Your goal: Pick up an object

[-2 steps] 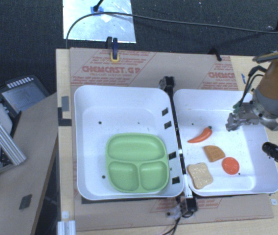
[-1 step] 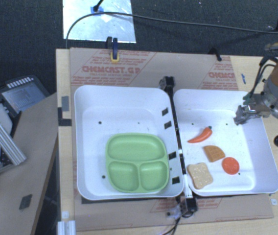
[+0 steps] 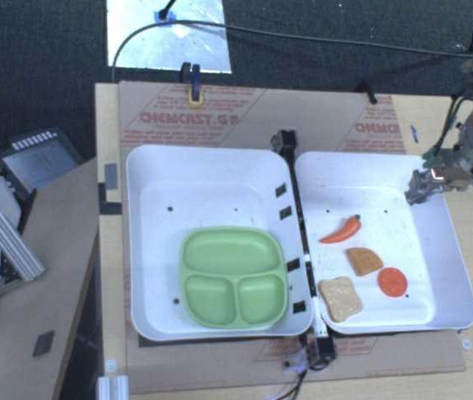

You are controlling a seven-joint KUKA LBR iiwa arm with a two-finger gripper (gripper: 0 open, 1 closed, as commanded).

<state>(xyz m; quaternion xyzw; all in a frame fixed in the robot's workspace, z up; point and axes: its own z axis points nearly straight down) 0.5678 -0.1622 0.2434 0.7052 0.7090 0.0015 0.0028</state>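
Over right bin's [image 3: 453,248] far rim, metal hand [image 3: 420,188], grip unclear, glossy orange chili [image 3: 341,230], round red slice [image 3: 392,282].

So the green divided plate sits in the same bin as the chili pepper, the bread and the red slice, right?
Not quite. The camera view shows the green divided plate alone in the left bin. The chili pepper, the two bread pieces and the red slice lie in the right bin.
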